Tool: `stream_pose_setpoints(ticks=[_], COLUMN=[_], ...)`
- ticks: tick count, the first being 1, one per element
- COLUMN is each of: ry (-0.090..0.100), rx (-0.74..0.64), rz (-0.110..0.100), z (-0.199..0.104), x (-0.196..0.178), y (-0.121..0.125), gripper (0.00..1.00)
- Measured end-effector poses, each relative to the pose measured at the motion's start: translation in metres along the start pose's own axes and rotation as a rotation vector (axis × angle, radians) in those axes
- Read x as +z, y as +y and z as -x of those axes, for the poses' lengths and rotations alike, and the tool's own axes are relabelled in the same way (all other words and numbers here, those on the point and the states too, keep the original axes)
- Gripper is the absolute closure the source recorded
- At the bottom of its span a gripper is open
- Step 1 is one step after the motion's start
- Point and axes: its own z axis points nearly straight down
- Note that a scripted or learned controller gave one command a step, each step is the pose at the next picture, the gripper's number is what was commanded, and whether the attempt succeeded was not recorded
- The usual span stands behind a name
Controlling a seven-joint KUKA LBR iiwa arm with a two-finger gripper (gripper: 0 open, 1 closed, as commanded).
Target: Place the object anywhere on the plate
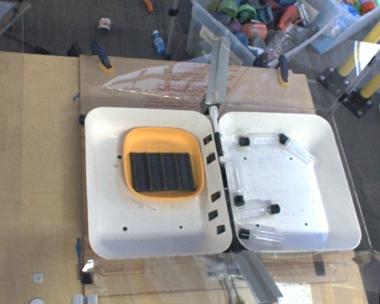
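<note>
An orange plate (166, 135) with rounded corners lies in the left white bin (106, 182), a little above the bin's middle. A dark grey ribbed rectangular block (162, 172) rests flat on the plate, covering most of its lower half. Its ribs run away from the camera, and its bottom edge reaches the plate's front rim. Nothing touches the block or the plate.
The right white bin (318, 193) holds several clear tubes with black caps, such as one at the back (259, 141) and one at the front (262, 234). A ridge with black tabs (215, 181) divides the bins. A clear tote of toys (273, 19) stands behind the bench.
</note>
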Motion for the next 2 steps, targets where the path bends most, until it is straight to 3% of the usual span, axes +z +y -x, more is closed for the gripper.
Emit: stream_pose_setpoints(ticks=[2], ry=[0.000], rx=[-0.701], rz=[0.000], z=[0.0042], x=[0.0010], y=[-0.0027], gripper=[1.00])
